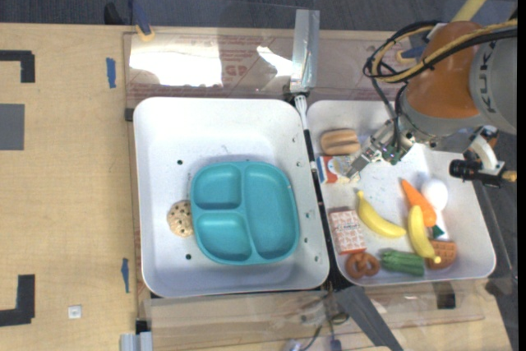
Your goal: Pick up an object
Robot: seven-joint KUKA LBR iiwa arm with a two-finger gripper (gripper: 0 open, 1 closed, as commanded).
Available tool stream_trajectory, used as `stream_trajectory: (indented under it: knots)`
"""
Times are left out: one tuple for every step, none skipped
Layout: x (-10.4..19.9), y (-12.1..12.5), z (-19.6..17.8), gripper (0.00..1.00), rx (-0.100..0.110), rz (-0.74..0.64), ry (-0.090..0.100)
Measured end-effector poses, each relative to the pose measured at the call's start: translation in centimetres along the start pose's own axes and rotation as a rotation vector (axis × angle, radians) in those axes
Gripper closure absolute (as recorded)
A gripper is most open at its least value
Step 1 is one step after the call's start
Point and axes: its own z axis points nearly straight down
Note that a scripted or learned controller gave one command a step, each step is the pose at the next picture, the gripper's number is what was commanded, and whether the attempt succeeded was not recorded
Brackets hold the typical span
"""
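Hot dog (pixel 339 140) lies beside gripper (pixel 358 167), near divider.

Two white bins (pixel 156 127). A teal tray (pixel 244 211) sits by a tan cookie (pixel 180 218) with dark spots. Two yellow bananas (pixel 380 218), an orange carrot (pixel 415 194), a green cucumber (pixel 402 261) — and a brown bun (pixel 339 140).

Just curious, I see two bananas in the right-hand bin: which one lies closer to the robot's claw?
The banana lying aslant in the middle of the right bin, beside the pink packet. The other banana lies farther from the gripper, by the carrot.
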Motion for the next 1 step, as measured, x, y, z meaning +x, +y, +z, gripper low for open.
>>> stream_trajectory:
  knots:
    - [3.77,-7.82,1.78,0.0,0.042,0.143,0.039]
